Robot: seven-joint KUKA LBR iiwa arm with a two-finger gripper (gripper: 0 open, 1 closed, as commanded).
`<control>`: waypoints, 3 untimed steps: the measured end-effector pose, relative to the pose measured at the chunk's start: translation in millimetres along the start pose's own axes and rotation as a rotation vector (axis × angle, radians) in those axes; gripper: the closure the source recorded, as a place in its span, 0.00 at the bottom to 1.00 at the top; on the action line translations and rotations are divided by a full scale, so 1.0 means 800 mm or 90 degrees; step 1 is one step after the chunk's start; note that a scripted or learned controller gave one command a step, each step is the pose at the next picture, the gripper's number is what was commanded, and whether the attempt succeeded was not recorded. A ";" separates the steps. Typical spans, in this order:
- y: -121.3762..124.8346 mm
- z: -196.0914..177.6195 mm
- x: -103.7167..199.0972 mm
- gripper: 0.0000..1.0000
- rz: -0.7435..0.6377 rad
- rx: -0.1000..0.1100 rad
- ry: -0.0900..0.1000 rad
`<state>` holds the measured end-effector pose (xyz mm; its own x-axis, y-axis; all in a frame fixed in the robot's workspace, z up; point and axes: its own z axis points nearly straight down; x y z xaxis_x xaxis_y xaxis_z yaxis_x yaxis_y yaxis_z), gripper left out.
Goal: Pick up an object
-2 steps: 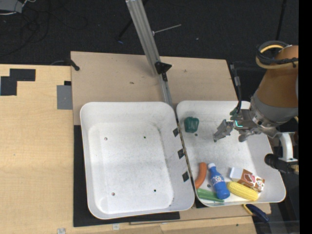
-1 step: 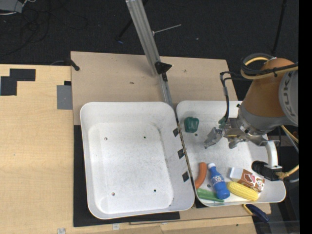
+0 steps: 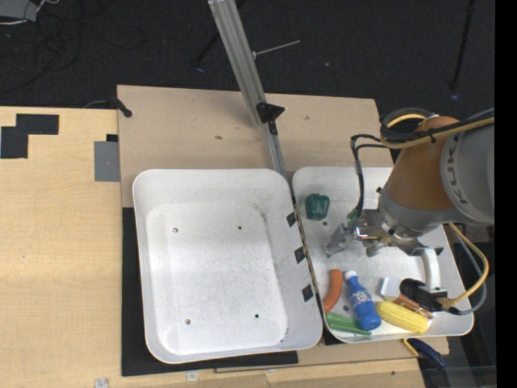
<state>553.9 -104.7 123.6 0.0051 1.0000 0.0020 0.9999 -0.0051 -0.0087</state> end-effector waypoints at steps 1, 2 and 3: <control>0.001 0.039 0.000 0.00 0.000 -0.005 -0.001; 0.001 0.026 -0.001 1.00 0.005 -0.004 0.000; -0.003 -0.027 0.002 1.00 0.000 -0.006 -0.001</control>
